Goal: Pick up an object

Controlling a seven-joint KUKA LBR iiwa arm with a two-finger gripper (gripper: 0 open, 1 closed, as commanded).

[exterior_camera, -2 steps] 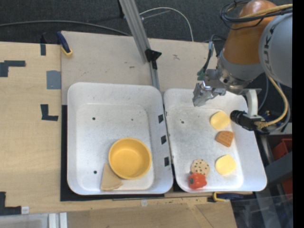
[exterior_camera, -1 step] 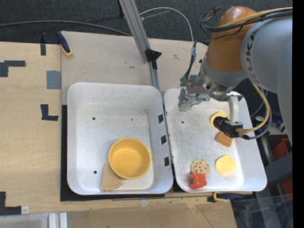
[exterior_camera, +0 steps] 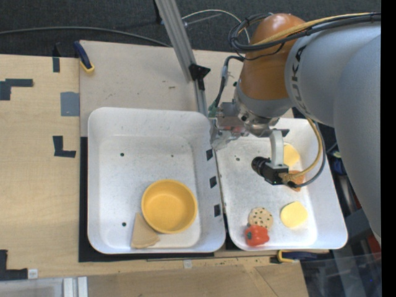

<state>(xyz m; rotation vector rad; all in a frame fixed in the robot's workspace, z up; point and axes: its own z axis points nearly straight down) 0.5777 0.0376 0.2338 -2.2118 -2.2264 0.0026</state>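
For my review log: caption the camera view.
Arm over right bin with cookie, red toy and yellow disc; yellow bowl in left bin.

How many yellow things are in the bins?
3: round yellow plastic bowl, front of left bin; flat yellow disc, front of right bin; another yellow piece farther back there, partly covered. The arm may hide more.

Bright, even light from above, faint soft shadows, white bins (exterior_camera: pixel 148 135) a bit washed out, arm (exterior_camera: pixel 346 85) at 2 o'clock out of focus, low-res pic
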